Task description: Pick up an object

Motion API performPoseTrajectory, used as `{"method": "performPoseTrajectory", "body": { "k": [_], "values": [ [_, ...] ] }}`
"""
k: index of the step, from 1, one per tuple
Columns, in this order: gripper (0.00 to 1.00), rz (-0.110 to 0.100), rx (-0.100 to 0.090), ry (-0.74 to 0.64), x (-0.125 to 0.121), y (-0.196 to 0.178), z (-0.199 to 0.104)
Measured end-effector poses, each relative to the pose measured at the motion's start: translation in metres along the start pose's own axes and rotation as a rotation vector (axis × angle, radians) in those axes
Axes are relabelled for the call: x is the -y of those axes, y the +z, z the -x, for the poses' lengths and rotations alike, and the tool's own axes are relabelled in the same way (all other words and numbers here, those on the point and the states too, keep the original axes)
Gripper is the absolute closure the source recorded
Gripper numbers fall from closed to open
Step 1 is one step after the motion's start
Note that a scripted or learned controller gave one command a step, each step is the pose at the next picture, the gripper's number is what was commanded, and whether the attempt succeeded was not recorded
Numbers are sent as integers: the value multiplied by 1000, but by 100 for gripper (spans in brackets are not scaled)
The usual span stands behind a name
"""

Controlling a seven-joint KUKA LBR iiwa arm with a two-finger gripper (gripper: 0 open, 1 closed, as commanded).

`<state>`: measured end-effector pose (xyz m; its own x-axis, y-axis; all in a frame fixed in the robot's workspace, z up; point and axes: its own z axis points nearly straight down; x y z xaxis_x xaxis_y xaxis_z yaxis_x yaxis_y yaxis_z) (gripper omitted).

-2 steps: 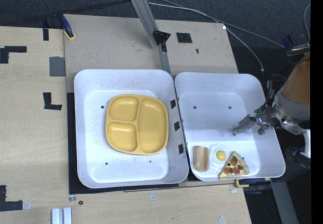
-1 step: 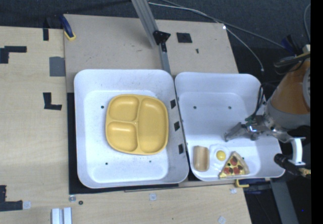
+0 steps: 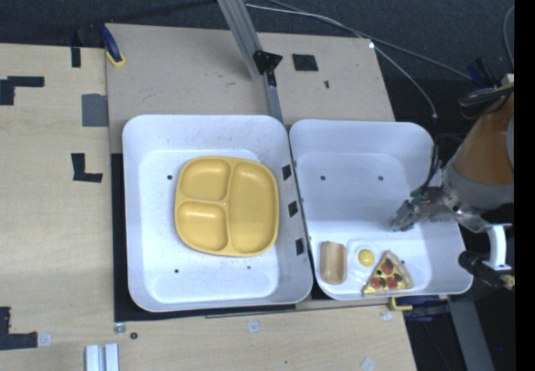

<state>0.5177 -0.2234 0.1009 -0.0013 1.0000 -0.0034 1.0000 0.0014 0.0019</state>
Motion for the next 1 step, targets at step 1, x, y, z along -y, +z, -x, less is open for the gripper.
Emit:
{"method": "performPoseTrajectory", "body": {
  "k": [1],
  "values": [
    [100,1,-2,0,-5,-62,-3]
  ]
}}
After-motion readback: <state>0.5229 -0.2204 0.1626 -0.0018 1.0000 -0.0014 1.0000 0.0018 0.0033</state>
